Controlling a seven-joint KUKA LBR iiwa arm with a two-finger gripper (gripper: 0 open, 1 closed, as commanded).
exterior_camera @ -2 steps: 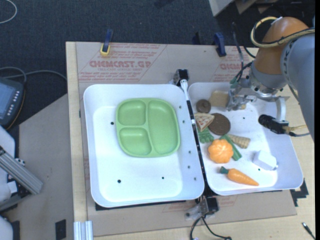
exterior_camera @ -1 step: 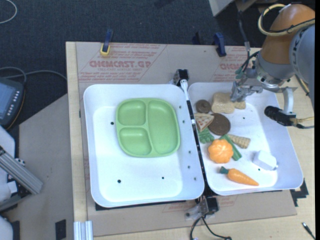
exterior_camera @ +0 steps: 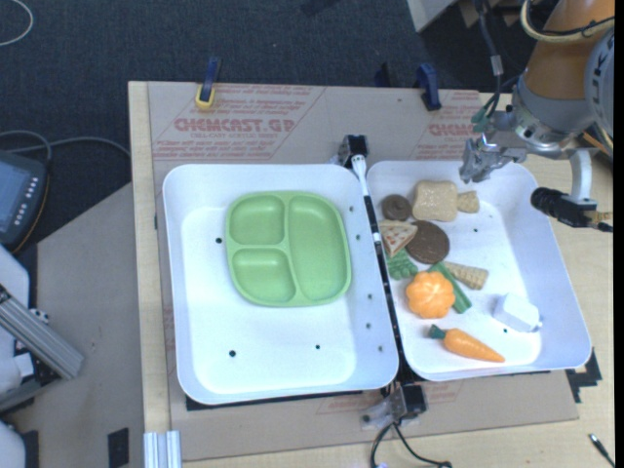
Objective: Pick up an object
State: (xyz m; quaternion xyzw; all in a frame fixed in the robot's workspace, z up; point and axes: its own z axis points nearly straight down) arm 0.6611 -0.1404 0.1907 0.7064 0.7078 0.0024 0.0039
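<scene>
My gripper (exterior_camera: 477, 167) hangs over the far rim of the right bin (exterior_camera: 556, 261), just right of a small tan piece (exterior_camera: 469, 202) and a tan bread slice (exterior_camera: 435, 201). The bin also holds a small brown cookie (exterior_camera: 396, 207), a triangular sandwich piece (exterior_camera: 397, 236), a dark brown disc (exterior_camera: 427, 243), a ridged cracker (exterior_camera: 467, 277), an orange fruit (exterior_camera: 430, 294) lying on a green piece (exterior_camera: 459, 294), a carrot (exterior_camera: 469, 345) and a white block (exterior_camera: 515, 312). I see nothing hanging from the gripper.
The left bin (exterior_camera: 195, 310) holds a green divided plate (exterior_camera: 289, 248). Blue and yellow clamps (exterior_camera: 207, 84) pin the cardboard board at its far edge. The right half of the right bin is mostly bare white floor.
</scene>
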